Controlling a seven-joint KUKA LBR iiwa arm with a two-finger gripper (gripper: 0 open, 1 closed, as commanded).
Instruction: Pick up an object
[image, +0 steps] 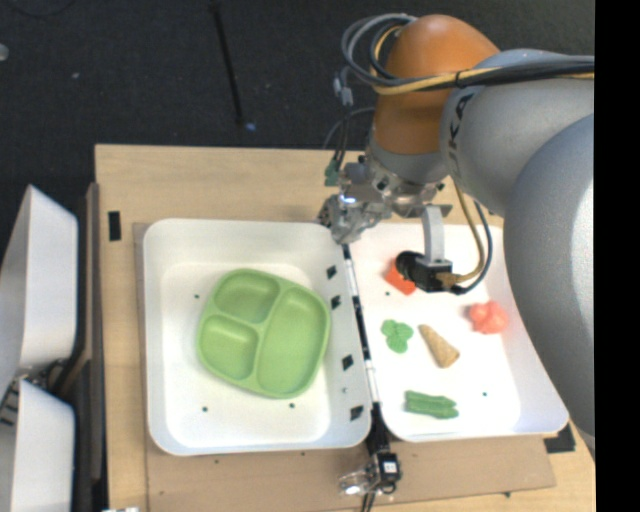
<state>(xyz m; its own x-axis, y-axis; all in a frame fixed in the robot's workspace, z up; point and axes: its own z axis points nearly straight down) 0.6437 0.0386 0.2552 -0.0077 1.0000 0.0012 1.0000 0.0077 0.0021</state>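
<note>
The left bin (160, 330) is white and carries a light green divided plate (264, 332); the right bin (520, 390) is white too; on it lie an orange-red piece (400, 284), a pink one (488, 317), a green cluster (397, 335), a tan cone (439, 345) and a green pod (431, 404); the bench (200, 180) is pale wood; the arm (520, 130) is grey with an orange band (430, 60).

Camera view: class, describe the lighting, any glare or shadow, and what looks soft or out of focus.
Camera view: even light, white bins bright without harsh glare; faint shadow under the green plate; the arm, nearest the lens, looks soft; small toys like the cone slightly blurred.
</note>
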